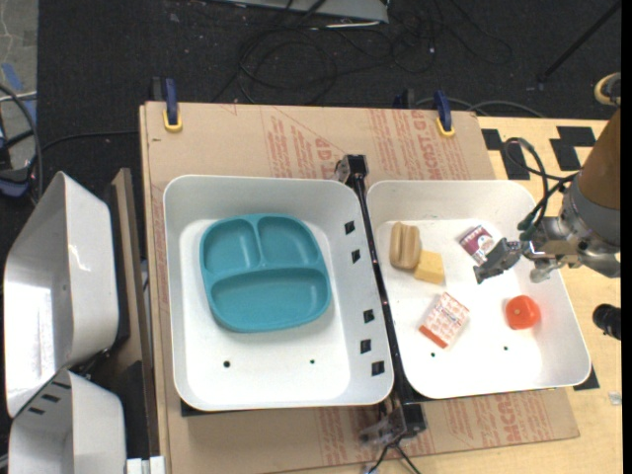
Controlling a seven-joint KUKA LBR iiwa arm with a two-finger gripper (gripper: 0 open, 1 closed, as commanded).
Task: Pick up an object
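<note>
Over the right bin (553, 363), the gripper (497, 261) hung low near the far right side, fingers apart with nothing between them. Just beside its tip lay a small maroon-and-white packet (475, 238). Below it sat an orange round object (522, 312); toward the divider lay a tan bread roll (403, 244), touching a yellow cheese wedge (431, 267), and a red-and-white packet (444, 320). Left bin (188, 363) held a teal divided plate (265, 272).
</note>
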